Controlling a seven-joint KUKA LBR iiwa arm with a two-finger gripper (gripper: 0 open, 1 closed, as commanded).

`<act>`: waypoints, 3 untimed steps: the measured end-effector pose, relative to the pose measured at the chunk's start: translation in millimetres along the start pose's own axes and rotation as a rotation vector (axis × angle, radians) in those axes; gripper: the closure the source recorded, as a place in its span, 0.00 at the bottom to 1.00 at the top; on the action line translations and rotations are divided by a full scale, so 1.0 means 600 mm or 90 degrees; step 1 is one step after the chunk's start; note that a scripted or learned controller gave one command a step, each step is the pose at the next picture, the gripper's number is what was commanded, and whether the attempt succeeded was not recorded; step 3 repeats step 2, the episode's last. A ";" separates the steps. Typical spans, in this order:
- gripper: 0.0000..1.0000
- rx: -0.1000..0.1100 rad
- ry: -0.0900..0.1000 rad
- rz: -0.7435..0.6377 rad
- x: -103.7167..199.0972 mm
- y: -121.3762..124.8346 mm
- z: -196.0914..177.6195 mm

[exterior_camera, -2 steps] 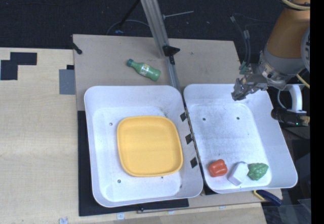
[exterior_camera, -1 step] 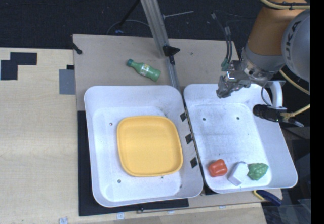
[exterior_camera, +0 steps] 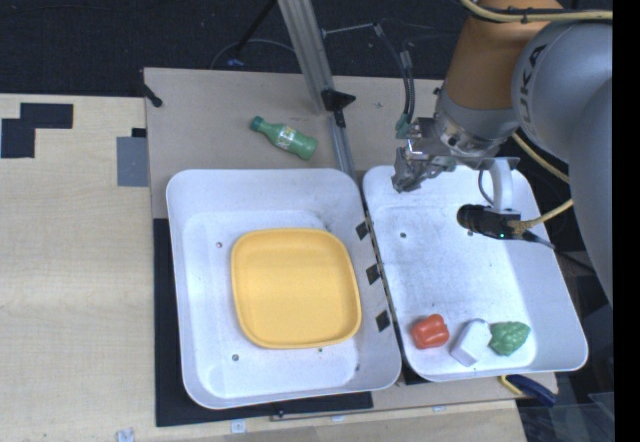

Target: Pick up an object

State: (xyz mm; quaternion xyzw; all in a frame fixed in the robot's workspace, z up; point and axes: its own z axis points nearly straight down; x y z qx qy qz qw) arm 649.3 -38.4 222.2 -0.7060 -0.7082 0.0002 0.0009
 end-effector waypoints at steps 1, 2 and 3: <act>1.00 0.000 0.000 0.000 0.072 0.007 0.007; 1.00 -0.001 0.000 0.000 0.173 0.008 0.000; 1.00 -0.001 0.000 0.000 0.173 0.008 0.000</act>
